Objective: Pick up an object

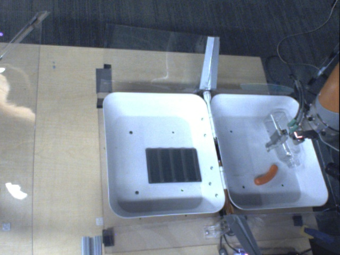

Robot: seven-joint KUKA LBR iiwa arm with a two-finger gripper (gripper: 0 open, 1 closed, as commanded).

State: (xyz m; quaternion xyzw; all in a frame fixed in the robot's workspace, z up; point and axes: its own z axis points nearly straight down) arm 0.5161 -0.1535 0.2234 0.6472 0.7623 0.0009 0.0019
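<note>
We find the end effector at right of frame, above the right bin — grip state indeterminate — orange sausage lies below it.

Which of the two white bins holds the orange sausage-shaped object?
The right bin, the one under the gripper. The orange object lies near its front edge. The left bin holds a dark ribbed rectangular piece instead.

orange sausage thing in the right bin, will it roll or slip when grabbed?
The orange piece looks small, curved and rounded, so it probably slips sideways under a pinch. The bend likely limits rolling. It lies alone on the right bin floor, so it may skid.
</note>
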